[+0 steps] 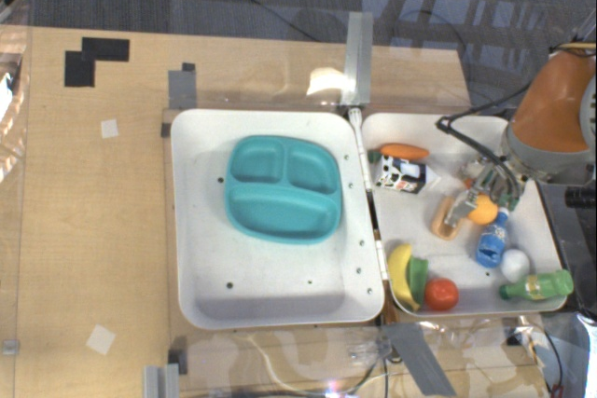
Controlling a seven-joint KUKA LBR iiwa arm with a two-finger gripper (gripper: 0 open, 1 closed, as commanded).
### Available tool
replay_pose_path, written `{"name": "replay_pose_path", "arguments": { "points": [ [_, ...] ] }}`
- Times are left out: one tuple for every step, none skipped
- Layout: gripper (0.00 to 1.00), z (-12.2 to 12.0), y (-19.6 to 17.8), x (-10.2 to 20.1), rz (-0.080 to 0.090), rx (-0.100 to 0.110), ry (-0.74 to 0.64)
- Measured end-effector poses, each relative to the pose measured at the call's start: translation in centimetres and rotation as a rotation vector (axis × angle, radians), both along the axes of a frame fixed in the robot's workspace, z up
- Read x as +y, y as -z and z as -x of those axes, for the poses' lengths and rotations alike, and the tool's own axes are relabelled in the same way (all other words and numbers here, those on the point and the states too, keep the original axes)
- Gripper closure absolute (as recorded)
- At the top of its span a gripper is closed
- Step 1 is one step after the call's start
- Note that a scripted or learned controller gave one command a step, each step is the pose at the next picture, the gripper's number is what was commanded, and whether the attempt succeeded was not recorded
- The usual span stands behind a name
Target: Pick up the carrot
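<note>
The carrot (pixel 404 151), orange with a green tip, lies flat near the far left corner of the right bin (pixel 541 200). It rests just behind a black-and-white box (pixel 401 173). My gripper (pixel 485 186) hangs over the middle of the right bin, well to the right of the carrot and apart from it. The gripper sits just above a small orange ball (pixel 484 212) and a tan piece (pixel 450 215).
A teal divided plate (pixel 283 187) lies in the left bin (pixel 196 275). Along the right bin's near side are a banana (pixel 400 272), a red tomato (pixel 441 294), a blue bottle (pixel 492 243), a white ball (pixel 515 264) and a green bottle (pixel 536 286).
</note>
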State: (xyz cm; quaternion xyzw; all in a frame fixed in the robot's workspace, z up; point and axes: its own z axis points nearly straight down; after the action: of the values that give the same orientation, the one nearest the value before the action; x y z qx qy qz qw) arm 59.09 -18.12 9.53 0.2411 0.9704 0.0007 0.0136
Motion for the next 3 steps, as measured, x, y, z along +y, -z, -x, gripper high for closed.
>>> {"name": "replay_pose_path", "arguments": {
  "points": [
    [0.00,-0.5,0.1,-2.1,-0.012,0.006,0.342],
    [0.00,2.6,0.0,-0.6,-0.009,0.000,0.372],
    [0.00,2.5,0.1,-1.8,-0.019,0.007,0.414]
  ]
}}
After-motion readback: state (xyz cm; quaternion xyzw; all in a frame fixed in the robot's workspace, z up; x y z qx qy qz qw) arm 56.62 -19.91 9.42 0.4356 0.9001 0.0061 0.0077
